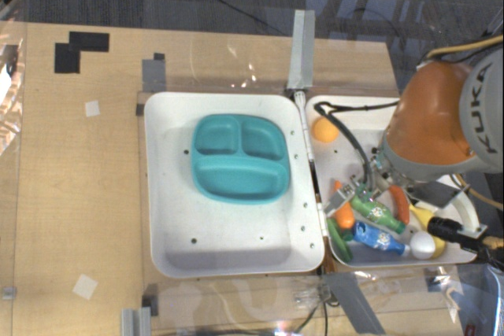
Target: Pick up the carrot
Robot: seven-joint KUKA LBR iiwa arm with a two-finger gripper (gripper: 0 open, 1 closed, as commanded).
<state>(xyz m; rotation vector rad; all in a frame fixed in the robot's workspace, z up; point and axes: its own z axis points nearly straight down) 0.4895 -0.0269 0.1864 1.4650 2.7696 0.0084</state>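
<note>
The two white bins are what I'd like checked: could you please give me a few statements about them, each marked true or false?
1. The teal divided plate lies in the left bin. True.
2. The orange ball sits on the teal plate. False: it is in the right bin, near its far left corner.
3. The gripper is over the right bin. True.
4. The blue bottle lies in the left bin. False: it is in the right bin.
</note>
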